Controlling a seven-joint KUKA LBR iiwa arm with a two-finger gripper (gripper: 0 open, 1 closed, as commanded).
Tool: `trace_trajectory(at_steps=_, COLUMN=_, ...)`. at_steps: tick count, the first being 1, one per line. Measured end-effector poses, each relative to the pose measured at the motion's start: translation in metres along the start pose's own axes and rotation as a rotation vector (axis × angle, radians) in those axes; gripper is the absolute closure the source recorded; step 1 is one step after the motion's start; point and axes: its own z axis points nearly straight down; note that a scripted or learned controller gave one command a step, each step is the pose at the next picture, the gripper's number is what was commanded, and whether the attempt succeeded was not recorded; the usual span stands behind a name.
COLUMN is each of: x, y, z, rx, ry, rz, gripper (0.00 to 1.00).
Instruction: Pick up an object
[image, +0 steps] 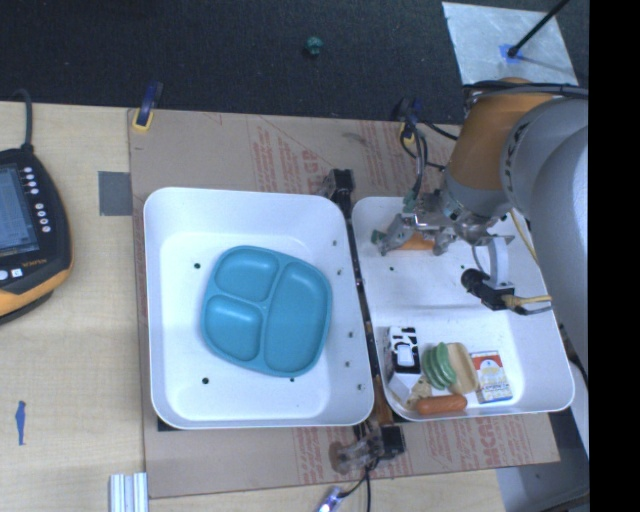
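Right now the arm (520, 150), grey w/ an orange band, reaches in from the right edge and hangs over the far part of the right bin (520, 400). Its gripper (415, 235) sits low near that bin's far-left corner, close to the divider btwn the two bins; the metal parts there are small and cluttered, so whether it is wide, narrow or holding anything can't be told from this view. Nothing can be made out in it. A black part (487, 288) w/ cabling hangs off the wrist over the bin's middle. The objects lie grouped in the near part of the right bin, well apart from the gripper: a black-and-white item (403, 351) by the left wall, a green round piece (437, 364) just beside it, a tan piece (461, 366) touching the green one, a small red-and-white box (489, 377) to the right, and an orange-red, carrot-like item (440, 405) along the near wall. The left bin (170, 300) holds a blue divided plate (267, 310), three compartments, lying flat near its centre. A handheld pendant (25, 230) w/ an orange rim rests on the bench (70, 380) at far left, well away from both bins.
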Motion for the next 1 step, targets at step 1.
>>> trace_trajectory(at_steps=1, x=-0.0088, y=0.0004, z=-0.0003, rx=-0.003, ry=-0.001, rz=0.002, gripper=0.0)
